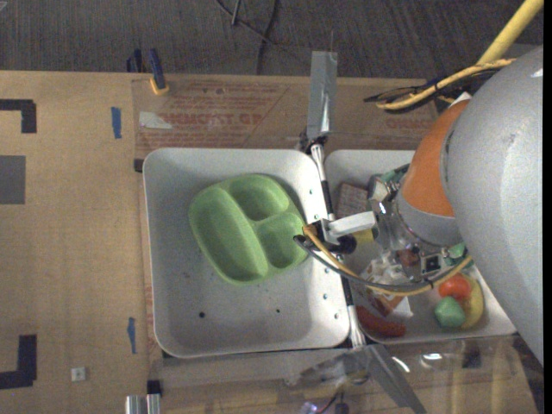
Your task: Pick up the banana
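Reaching in from the right of the frame, the one grey arm (504, 188) with its orange band (431, 179) hangs over the right bin (362, 164), and the gripper (398, 261) sits low among the clutter there; whether the fingers are apart or together cannot be told, since the wrist and cables cover them.

Two white bins lie side by side on the bench (69, 257). The left bin (172, 317) holds one thing, a green divided plate (246, 224) with three compartments, lying toward its upper right.

One banana (473, 304) lies at the lower right of the right bin, a yellow curve showing just beside a green object (449, 314) and below a small orange-red one (454, 286). One red item (381, 323) lies along the lower edge of that bin, and one dark patterned piece (350, 200) lies near its upper left corner. More things lie under the wrist, too hidden to count.

The bench top is tan cardboard with several black corner marks and three short blue tape strips. Along the top of the frame runs dark carpet (103, 15), with black cables on it, and one yellow hose (514, 26) crosses the upper right corner.
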Controlling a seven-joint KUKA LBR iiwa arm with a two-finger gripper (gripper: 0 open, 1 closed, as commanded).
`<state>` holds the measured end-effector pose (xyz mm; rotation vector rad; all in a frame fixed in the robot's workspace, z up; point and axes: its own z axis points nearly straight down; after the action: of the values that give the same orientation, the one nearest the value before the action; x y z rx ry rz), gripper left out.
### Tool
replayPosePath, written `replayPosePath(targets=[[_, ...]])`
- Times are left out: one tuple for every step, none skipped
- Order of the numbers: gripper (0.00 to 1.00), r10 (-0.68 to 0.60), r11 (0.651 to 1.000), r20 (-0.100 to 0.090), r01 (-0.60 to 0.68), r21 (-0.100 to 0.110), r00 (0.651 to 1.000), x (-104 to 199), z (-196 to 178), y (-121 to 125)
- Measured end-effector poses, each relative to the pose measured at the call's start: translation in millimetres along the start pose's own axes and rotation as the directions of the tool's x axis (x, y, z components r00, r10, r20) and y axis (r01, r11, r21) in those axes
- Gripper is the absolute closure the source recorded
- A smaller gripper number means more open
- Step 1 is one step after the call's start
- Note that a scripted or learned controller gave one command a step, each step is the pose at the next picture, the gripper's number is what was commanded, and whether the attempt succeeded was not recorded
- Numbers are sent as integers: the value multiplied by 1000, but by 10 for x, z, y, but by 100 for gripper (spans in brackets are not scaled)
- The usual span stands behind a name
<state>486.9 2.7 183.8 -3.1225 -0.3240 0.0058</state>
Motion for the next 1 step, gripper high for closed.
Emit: replayPosePath(targets=[[100,-73,997,-1,73,-2,997,1140,-8,56]])
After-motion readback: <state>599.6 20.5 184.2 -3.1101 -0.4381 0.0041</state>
